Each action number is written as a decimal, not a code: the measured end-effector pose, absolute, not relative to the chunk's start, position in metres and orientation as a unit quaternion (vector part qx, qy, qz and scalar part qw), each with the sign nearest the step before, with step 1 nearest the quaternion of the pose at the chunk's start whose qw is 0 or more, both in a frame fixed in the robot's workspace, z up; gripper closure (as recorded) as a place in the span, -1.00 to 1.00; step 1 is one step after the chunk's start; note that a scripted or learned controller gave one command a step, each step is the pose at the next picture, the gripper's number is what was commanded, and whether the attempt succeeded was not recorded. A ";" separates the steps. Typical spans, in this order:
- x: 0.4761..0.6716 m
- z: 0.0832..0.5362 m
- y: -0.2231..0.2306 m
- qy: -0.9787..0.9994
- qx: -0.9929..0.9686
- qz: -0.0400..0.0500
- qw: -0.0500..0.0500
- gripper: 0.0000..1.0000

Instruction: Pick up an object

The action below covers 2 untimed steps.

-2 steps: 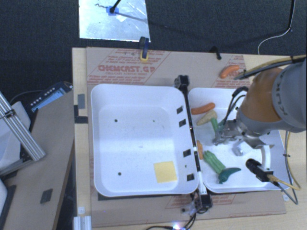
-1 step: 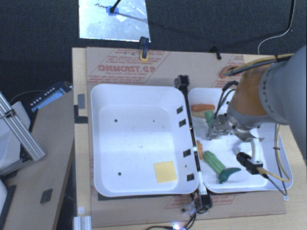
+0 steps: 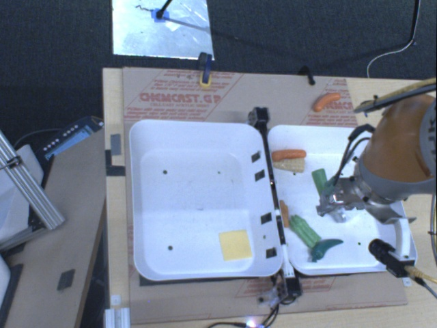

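Hand [image 3: 332,207] low in your right bin [image 3: 355,137], grip state unreadable, just beside the upright green piece [image 3: 319,181]: risk it nudges that aside or catches the green cucumber [image 3: 304,231].

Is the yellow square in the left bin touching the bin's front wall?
Apart. In the camera view, the flat yellow square lies on the floor of the left white bin, with a strip of white floor showing between it and the front wall.
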<state>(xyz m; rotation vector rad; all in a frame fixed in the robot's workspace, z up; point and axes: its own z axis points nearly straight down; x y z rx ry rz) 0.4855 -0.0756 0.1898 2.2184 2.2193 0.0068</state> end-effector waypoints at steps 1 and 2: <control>0.488 0.236 -0.014 0.711 0.703 0.003 0.001 1.00; 0.565 0.259 0.033 0.710 0.704 0.004 0.003 1.00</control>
